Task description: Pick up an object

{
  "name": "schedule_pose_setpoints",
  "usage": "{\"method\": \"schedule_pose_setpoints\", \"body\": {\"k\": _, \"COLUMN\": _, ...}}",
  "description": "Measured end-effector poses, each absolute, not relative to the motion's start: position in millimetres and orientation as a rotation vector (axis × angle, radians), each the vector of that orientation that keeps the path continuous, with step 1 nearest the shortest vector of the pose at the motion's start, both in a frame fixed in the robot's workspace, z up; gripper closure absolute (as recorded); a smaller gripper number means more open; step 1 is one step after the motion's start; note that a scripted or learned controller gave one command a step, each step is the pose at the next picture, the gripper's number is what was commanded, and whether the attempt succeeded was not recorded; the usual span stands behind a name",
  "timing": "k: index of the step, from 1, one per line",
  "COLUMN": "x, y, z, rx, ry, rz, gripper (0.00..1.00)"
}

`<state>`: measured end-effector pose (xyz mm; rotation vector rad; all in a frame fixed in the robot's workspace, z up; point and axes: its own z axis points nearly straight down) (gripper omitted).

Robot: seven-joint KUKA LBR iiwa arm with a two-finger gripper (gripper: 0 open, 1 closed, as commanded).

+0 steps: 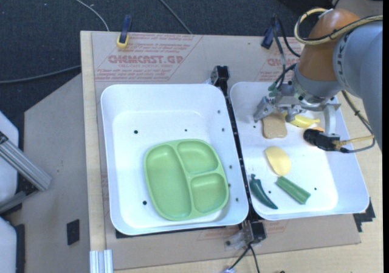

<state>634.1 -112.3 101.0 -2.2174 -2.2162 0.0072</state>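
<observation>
— Green tray [185, 179] fills the left bin [121, 107]; what's in the right bin [346, 186]?
— Near: pepper [262, 192], bean [293, 190], then lemon [278, 160], toast [275, 127]. Gripper [290, 103] sits over the toast; its grip perhaps empty, can't tell.

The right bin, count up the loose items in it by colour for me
Tan: 1, a bread slice
Yellow: 2, a banana and a pale oval piece
Green: 2, a dark chilli pepper and a long green vegetable
Total: 5

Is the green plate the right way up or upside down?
Right way up. The green plate in the left bin shows three hollow sections facing up.
</observation>
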Motion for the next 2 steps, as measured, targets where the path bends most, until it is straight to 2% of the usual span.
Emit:
{"method": "schedule_pose_setpoints", "body": {"k": 1, "x": 635.3, "y": -112, "z": 87, "rx": -2.221, "ry": -2.222, "rz": 0.001, "gripper": 0.0}}
{"method": "schedule_pose_setpoints", "body": {"k": 2, "x": 637.8, "y": -112, "z": 100, "rx": -2.226, "ry": -2.227, "rz": -0.009, "gripper": 1.0}}
